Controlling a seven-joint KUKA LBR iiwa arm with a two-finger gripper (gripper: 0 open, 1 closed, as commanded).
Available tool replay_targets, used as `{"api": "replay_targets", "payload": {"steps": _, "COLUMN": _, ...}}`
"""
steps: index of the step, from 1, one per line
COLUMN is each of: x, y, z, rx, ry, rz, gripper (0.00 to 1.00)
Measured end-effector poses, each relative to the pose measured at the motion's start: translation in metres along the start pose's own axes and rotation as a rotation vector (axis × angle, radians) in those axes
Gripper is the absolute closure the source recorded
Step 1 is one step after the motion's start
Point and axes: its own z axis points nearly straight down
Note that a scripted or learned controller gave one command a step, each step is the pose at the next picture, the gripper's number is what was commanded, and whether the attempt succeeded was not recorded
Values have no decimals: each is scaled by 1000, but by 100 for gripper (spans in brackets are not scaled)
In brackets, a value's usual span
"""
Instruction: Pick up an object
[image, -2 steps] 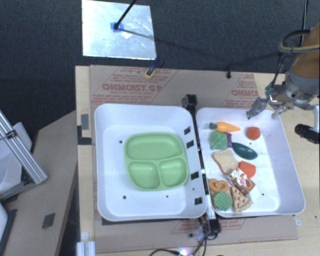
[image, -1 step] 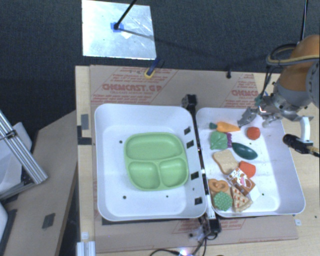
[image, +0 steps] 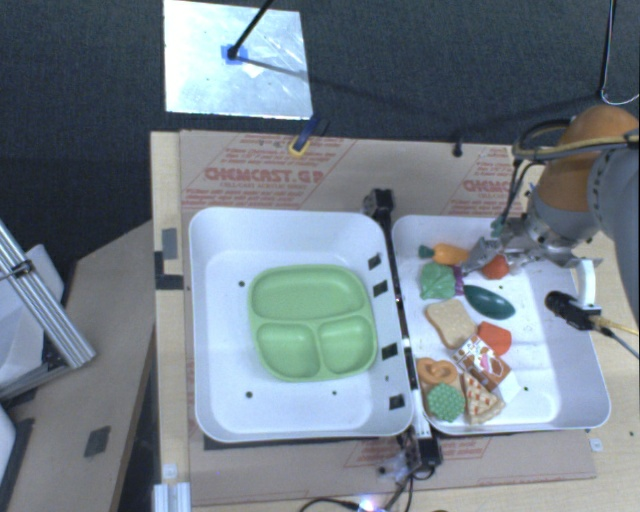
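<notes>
gripper (image: 487, 256) low in right bin (image: 585, 400), grip state unreadable | red toy piece (image: 495, 267) right under it, touching | likely light, stiff, slick plastic; pinch across its narrow sides | orange carrot (image: 450, 254) just beside

Green divided plate (image: 308, 322) — left bin (image: 215, 300)

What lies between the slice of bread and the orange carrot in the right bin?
In the camera view, a green leafy toy lies between the carrot and the bread slice.
</notes>
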Motion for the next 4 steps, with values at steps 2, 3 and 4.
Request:
{"api": "replay_targets", "payload": {"steps": 2, "x": 0, "y": 2, "z": -6, "rx": -7, "ry": -2, "rz": -3, "gripper": 100}}
{"api": "replay_targets", "payload": {"steps": 3, "x": 4, "y": -6, "z": -61, "rx": -6, "ry": -1, "rz": 1, "gripper": 100}}
{"api": "replay_targets", "payload": {"steps": 4, "x": -1, "y": 5, "z": -118, "rx": -10, "ry": -2, "rz": -2, "gripper": 100}}
